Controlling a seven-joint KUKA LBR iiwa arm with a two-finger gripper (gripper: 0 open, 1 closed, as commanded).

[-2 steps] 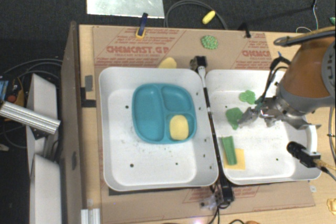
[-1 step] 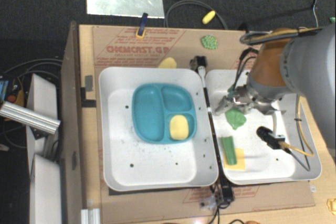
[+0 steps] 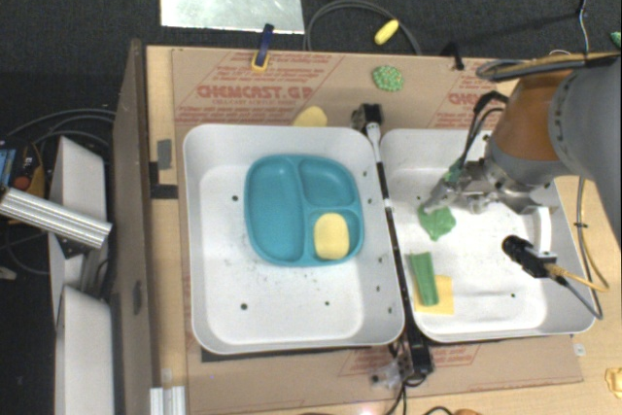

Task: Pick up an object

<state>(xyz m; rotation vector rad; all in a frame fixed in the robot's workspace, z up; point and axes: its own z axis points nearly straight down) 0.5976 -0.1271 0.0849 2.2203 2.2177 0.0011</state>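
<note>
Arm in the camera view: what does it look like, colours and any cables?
The arm is a bulky rounded grey body with an orange band above the wrist. It narrows to a metallic grey gripper. Thin dark cables run alongside the wrist.

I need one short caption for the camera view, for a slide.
The gripper hangs over a green object in the right bin; a blue tray lies in the left bin.
</note>
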